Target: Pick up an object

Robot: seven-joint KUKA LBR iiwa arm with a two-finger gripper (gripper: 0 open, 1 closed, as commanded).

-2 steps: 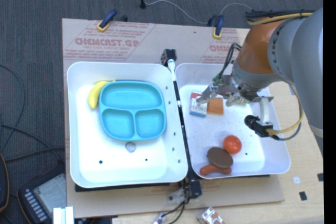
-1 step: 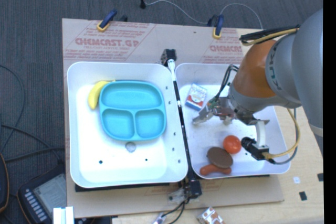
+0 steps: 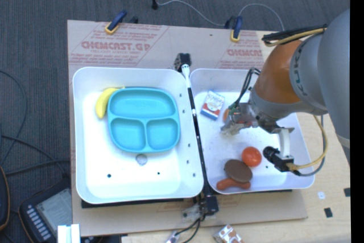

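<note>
My gripper [image 3: 233,122] hangs low over the middle of the right bin [image 3: 211,171], under the grey arm with its orange band. Its metal tip sits just right of a small white and blue packet [image 3: 212,104] and over a bit of orange that peeks out beside it. An orange ball [image 3: 251,156] lies lower right of the gripper. A brown oval piece [image 3: 237,170] rests on a reddish sausage shape [image 3: 226,184] near the bin's front edge.
The left bin [image 3: 91,173] holds a blue divided plate [image 3: 143,120] with a yellow banana [image 3: 103,101] at its left edge. A small grey object [image 3: 141,160] lies below the plate. A black divider rail [image 3: 192,116] runs between the bins.
</note>
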